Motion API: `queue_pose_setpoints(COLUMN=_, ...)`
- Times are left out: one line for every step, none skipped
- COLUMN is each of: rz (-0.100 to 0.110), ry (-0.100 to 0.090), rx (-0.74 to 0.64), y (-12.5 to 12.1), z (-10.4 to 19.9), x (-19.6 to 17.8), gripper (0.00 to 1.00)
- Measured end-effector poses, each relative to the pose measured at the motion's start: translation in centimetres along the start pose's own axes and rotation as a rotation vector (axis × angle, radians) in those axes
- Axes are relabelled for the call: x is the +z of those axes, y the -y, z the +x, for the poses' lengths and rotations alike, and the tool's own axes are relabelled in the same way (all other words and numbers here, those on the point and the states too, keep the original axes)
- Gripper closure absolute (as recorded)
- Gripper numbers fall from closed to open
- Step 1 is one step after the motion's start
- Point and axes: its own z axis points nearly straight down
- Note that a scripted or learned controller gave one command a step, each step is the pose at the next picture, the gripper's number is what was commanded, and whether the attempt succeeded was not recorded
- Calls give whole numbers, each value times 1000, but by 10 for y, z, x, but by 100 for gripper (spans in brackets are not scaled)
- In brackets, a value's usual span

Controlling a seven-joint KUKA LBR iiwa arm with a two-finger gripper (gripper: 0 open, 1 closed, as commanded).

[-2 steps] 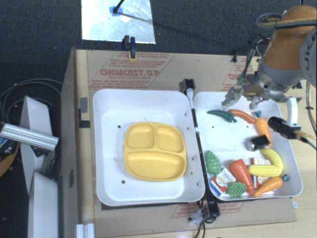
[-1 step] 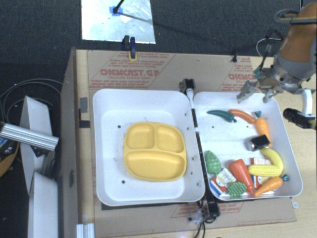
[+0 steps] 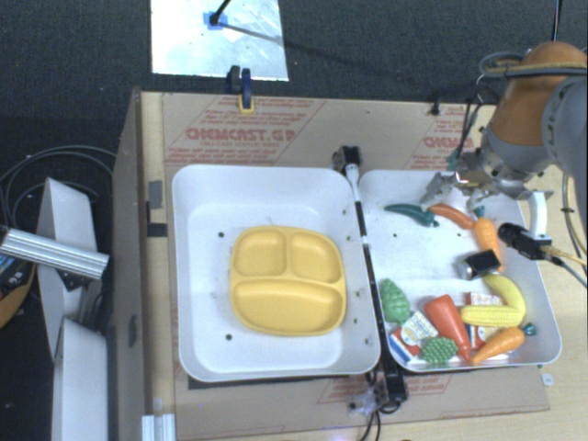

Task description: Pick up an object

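My gripper (image 3: pixel 455 187) hangs over the far end of the right bin (image 3: pixel 404 255), fingers spread apart with nothing between them. Just below it lies an orange chili (image 3: pixel 450 215) with a teal stem (image 3: pixel 411 212). An orange carrot (image 3: pixel 486 234) and a small black piece (image 3: pixel 482 265) lie to the right of that. Toward the near right corner are piled a banana (image 3: pixel 508 292), a corn cob (image 3: pixel 492 316), a red-orange carrot (image 3: pixel 446 317), another carrot (image 3: pixel 502 341) and green toy vegetables (image 3: pixel 395 299).
The left bin (image 3: pixel 197 246) holds a yellow divided plate (image 3: pixel 287 278). A ridge (image 3: pixel 364 246) separates the two bins. The arm's grey wrist (image 3: pixel 514 141) and cabling (image 3: pixel 524 240) overhang the right bin's far right corner. Cardboard (image 3: pixel 248 131) surrounds the bins.
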Motion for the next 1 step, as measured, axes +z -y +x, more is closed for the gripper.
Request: queue_pose_setpoints(rz=-4, ry=1, rx=-3, y=-9, z=-31, x=46, gripper=0)
